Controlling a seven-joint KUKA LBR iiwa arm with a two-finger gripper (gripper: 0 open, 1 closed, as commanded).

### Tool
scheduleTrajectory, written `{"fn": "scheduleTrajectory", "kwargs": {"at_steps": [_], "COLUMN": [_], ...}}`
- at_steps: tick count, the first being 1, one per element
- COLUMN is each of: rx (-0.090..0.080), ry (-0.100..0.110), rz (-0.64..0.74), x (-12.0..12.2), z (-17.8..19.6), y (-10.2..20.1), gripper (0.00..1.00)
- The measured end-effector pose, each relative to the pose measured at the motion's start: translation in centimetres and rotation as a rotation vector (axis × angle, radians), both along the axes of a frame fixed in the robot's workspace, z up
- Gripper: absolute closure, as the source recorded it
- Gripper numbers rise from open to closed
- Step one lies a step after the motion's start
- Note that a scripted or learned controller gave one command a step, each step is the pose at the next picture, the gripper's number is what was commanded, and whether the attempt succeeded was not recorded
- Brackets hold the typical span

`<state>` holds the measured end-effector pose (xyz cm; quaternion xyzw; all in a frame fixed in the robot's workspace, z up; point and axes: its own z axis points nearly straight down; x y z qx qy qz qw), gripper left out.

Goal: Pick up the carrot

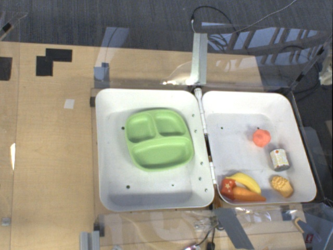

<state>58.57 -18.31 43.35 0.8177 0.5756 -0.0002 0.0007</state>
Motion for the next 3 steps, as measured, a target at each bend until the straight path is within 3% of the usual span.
{"fn": "scheduleTrajectory", "kwargs": {"at_steps": [1,2,3], "rx": [0.000,0.000,0.000], "ry": [0.000,0.001,0.001], "rz": [0.091,-0.185,-0.797], "x": [0.8,2.3,5.9], "z": [0.0,-0.4,-0.1], "y": [2.3,-1.4,-0.2], "gripper": [1.00,1.00,1.00]}}
